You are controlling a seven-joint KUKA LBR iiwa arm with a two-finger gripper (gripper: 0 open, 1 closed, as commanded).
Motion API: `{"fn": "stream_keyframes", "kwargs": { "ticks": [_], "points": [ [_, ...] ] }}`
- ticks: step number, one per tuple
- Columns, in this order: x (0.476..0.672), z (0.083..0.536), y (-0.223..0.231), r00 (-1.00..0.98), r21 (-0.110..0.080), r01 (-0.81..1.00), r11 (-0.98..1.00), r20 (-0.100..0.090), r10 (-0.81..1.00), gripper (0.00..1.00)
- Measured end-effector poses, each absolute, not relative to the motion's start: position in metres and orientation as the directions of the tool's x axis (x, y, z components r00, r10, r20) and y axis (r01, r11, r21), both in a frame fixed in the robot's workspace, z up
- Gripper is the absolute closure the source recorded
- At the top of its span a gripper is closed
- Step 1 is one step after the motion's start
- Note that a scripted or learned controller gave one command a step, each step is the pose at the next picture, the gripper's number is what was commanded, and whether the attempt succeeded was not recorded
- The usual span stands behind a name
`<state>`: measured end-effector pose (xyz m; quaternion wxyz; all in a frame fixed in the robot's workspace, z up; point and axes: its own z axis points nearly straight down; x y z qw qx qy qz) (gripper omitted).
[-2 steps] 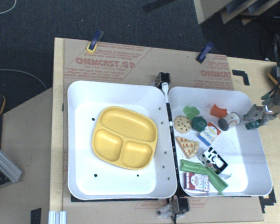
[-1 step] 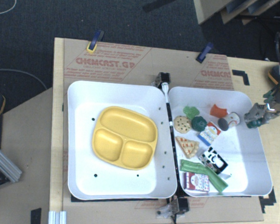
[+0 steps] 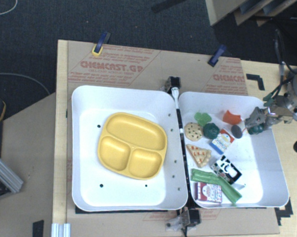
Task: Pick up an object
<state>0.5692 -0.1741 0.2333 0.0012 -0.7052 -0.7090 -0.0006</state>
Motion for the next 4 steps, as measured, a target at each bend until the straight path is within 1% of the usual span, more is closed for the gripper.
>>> {"fn": "stream_keyframes", "kwargs": {
  "ticks": [1,2,3,4],
  "points": [
    [0.556,0.224,-0.126,-0.005,-0.003,1.0,0.005,0.003,1.0,1.0],
    [0.549,0.214,-0.071,-0.006,-0.004,1.0,0.006,0.003,1.0,1.0],
    [0.539,0.227,-0.022,-0.006,-0.002,1.0,0.006,0.003,1.0,1.0],
    [0.535,0.236,0.031,-0.006,0.001,1.0,0.006,0.002,1.0,1.0]
  ]
}}
